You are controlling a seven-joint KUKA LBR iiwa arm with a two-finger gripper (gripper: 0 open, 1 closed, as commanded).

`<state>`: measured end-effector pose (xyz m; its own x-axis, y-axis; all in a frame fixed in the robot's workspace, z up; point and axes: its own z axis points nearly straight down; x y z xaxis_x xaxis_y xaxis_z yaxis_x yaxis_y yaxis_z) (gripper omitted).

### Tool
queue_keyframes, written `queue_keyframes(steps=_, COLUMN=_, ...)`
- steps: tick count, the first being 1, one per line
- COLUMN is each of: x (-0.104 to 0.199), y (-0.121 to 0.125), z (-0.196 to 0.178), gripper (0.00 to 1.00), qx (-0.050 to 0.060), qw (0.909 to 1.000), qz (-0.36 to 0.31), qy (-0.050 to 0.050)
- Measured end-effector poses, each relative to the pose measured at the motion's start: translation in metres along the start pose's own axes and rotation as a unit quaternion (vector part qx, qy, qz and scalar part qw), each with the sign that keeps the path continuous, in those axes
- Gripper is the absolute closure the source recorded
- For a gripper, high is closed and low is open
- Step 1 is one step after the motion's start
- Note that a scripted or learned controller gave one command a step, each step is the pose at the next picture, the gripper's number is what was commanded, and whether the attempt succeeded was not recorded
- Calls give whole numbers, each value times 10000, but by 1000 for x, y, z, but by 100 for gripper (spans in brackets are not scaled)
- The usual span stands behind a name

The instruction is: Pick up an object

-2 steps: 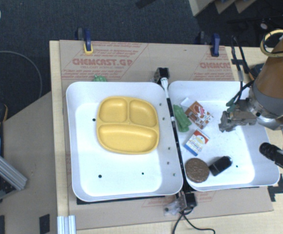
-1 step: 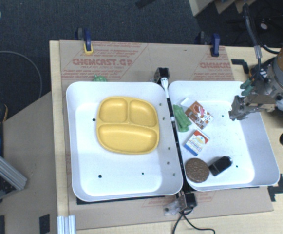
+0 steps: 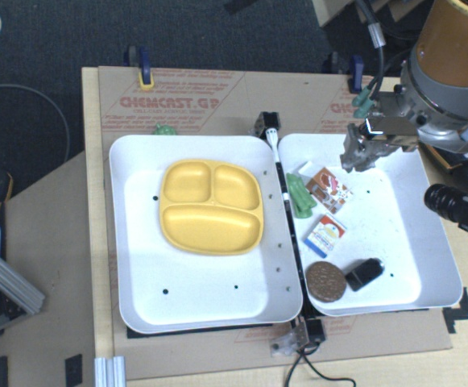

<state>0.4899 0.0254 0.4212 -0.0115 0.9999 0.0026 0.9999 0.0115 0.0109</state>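
— Over the right bin (image 3: 411,216), what is the claw (image 3: 358,158) doing?

— Hovering above the far left part, nothing showing between its parts; whether it is wide or narrow, I cannot tell.

— Candidates?

— All lying in that bin: a red-and-white packet (image 3: 329,189) just below the claw, a green piece (image 3: 300,196) beside the divider, a small carton (image 3: 325,235), a brown disc (image 3: 325,281) touching a black block (image 3: 363,273). The yellow plate (image 3: 212,206) is sitting in the left bin (image 3: 137,240).

— Step?

— Approach, I am judging — no grasp yet. Next move is calling for a descent centred on the packet, clear of the green piece.
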Motion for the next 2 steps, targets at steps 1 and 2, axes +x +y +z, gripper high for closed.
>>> queue_keyframes(steps=1, x=78, y=-9, z=-76, gripper=100, qx=0, qw=10000, qz=7, qy=9)
queue_keyframes(steps=2, x=80, y=-10, z=-26, gripper=100, qx=88, qw=9999, qz=54, qy=-19)
